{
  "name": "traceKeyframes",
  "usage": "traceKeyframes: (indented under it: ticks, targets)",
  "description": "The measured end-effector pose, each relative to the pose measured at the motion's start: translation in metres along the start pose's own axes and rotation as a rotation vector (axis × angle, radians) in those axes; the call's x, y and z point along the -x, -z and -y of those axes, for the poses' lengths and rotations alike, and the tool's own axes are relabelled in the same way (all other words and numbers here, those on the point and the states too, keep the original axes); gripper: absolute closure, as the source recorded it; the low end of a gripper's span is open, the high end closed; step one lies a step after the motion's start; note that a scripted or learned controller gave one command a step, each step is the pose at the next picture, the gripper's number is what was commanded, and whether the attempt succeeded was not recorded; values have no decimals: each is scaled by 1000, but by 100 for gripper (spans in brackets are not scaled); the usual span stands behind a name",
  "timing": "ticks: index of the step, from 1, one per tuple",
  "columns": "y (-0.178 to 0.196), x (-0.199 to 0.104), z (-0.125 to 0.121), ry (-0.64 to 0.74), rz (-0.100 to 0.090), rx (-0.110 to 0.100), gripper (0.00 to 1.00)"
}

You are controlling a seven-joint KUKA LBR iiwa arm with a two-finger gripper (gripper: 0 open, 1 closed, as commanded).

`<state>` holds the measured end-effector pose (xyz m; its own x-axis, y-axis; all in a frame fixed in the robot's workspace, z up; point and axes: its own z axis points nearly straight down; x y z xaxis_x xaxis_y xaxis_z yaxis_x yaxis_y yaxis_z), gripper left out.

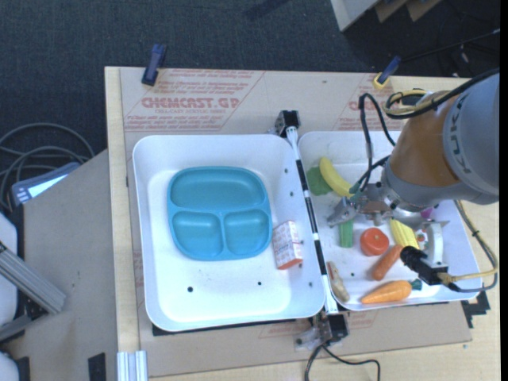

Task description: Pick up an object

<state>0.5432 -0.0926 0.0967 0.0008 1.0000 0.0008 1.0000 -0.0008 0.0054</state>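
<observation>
My gripper [350, 210] hangs low over the middle of the right bin [349, 143], on the grey arm with the orange band [425, 153] reaching in from the right. Just below it lie a small green piece [346, 234] and a red tomato [374, 241]. A yellow banana [335, 177] and a green item [317, 182] lie up and to its left. Yellow corn [402, 232] and two carrots [386, 262] [387, 293] lie toward the bin's front right. I see nothing held.
The left bin [151, 213] holds a blue divided plate [220, 212] and a small orange-and-white carton [287, 244] by its right wall. A brownish item [336, 280] lies at the right bin's front left corner. Black cables run over the arm.
</observation>
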Motion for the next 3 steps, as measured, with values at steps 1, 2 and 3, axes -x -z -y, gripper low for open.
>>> traceKeyframes:
  ticks: [1, 2, 3]
  targets:
    - [-12, 1, 4, 1, 0, -8, 0]
    - [-2, 1, 4, 0, 0, -6, 100]
    - [88, -76, -8, 2, 0, -4, 100]
